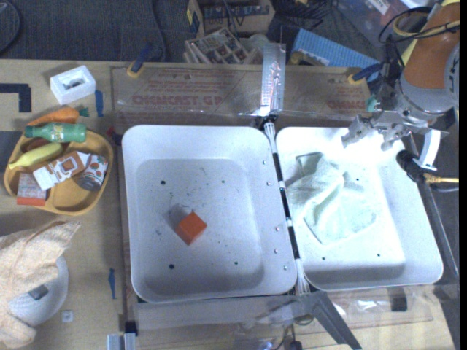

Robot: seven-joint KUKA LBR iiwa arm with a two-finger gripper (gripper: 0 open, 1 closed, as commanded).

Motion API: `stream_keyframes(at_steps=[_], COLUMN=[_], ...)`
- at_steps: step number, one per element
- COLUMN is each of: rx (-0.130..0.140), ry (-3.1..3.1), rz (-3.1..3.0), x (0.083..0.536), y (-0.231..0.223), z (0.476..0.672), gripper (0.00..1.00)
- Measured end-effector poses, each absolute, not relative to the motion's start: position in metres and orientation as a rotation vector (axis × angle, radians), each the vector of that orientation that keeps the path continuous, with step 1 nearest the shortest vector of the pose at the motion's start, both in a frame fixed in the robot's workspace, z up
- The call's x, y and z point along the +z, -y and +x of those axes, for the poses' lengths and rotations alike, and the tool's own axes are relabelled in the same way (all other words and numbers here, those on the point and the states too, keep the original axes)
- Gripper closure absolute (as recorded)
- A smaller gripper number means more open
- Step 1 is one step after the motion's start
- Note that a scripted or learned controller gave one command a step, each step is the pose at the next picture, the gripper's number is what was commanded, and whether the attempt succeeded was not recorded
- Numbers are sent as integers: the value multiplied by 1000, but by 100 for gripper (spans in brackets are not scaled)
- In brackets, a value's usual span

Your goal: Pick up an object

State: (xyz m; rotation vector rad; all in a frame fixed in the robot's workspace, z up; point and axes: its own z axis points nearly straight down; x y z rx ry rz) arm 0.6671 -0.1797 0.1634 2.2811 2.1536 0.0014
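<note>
Nearest to us, 1 orange block (pixel 192 227) lies loose in the left bin (pixel 139 152). Right of that bin a pale cloth (pixel 332 199) rests crumpled; beyond the cloth we see the claw (pixel 376 131) hanging, seemingly empty, perhaps before descending.

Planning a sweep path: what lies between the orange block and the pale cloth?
The bins' shared rims in the camera view, between orange block and pale cloth.

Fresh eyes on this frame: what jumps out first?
The orange block, alone in the left bin. Next, the pale crumpled cloth in the right bin, with the gripper above that bin's far right corner. A yellow bowl of toy food sits far left.
</note>
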Motion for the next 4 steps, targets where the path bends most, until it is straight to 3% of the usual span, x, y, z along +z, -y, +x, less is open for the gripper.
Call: stream_keyframes(at_steps=[1, 2, 3, 4], rx=[10, 3, 2, 2], ry=[-2173, -2234, -2308, -2464], rz=[2257, 2203, 2123, 1937], x=[91, 129, 164, 154], y=[113, 136, 205, 220], z=[634, 661, 653, 661], gripper=[0, 0, 0, 0])
